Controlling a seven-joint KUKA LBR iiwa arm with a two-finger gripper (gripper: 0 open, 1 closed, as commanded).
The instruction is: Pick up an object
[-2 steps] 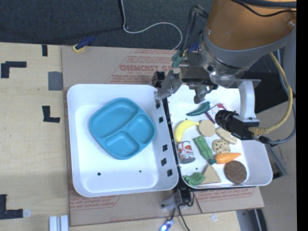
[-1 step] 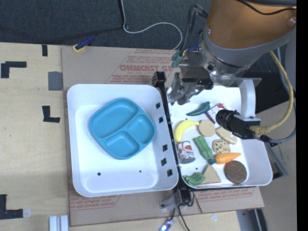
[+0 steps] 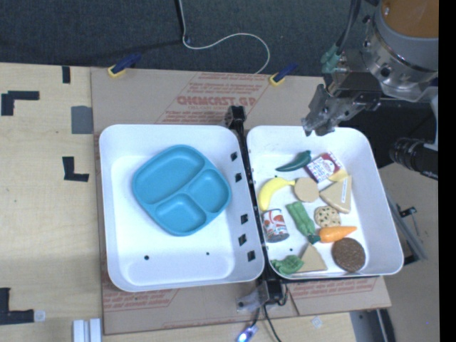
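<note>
While gripper (image 3: 322,125) hovers at right bin's (image 3: 377,184) 12 o'clock rim, grip state unclear; toy food (image 3: 313,212) clustered for picking.

Two white bins (image 3: 114,212), one blue plate (image 3: 181,189), about a dozen toy foods (image 3: 317,205)

Things that are hard to see

The arm (image 3: 406,20) is cut off by the top edge. The gripper (image 3: 322,123) tips are dark and blurry. The small red packet (image 3: 322,167) has writing too tiny to read.
</note>
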